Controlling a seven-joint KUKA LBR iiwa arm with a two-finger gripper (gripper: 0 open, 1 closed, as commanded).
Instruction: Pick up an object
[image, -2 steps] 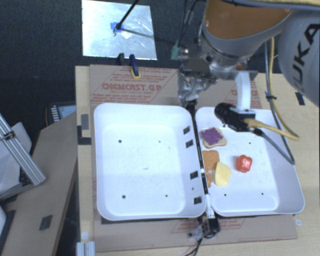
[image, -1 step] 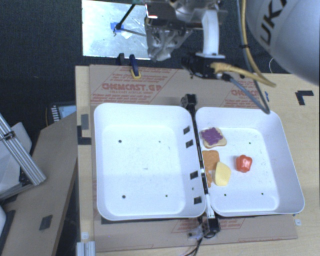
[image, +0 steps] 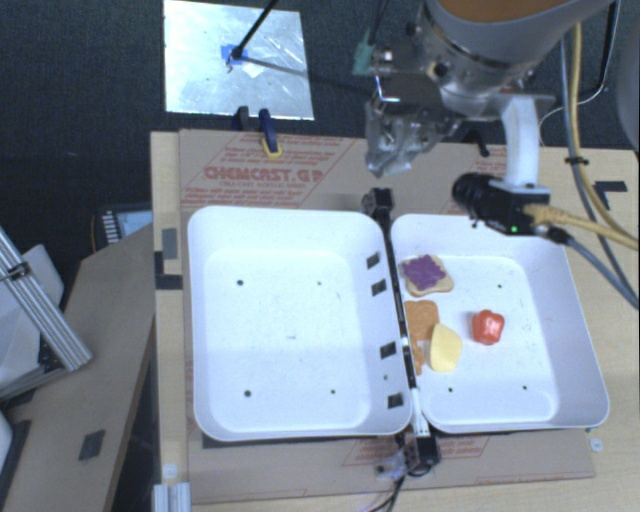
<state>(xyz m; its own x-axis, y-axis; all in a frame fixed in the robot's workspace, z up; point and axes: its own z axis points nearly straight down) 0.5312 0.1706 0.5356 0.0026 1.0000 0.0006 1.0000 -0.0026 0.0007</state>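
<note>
Hand (image: 393, 160) up over the bins' far edge; open or closed, I cannot tell.
Right bin (image: 560, 300) holds toast with purple jam (image: 425, 272), orange slice (image: 421, 318), yellow piece (image: 445, 349), and small red piece (image: 487, 326).

You're at a robotics lab bench, not a home: an industrial robot arm (image: 480, 40) hangs over a white left bin (image: 290, 330) and right bin (image: 530, 300) joined side by side. Brown backing board (image: 260, 172) printed CHEMCAST, aluminium extrusion rail (image: 40, 310) at left, shiny foil sheet (image: 240, 60) on dark floor behind
</note>
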